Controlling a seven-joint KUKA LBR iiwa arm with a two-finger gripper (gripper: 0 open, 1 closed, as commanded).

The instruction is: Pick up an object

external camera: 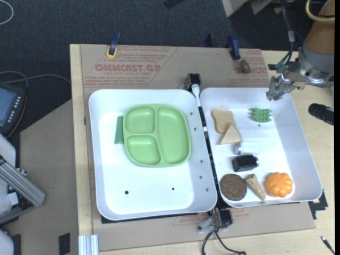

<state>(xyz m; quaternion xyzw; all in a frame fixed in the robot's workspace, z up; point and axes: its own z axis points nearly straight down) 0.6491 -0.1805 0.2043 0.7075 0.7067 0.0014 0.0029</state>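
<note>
Six loose items, right bin – gripper at far rim

You've got 6 pickable items in the right bin: small green toy near the far side, tan bread-like slice w/ a paler wedge touching it, black block mid-bin, brown round disc, tan wedge just beside the disc, orange pumpkin at the near right corner. Gripper hangs over the bin's far rim, above & just right of the green toy, nothing seen between its fingers; whether they're open or closed you can't tell. Left bin holds a green divided tray, 3 compartments, w/ a darker green piece poking out at its left edge.
</note>
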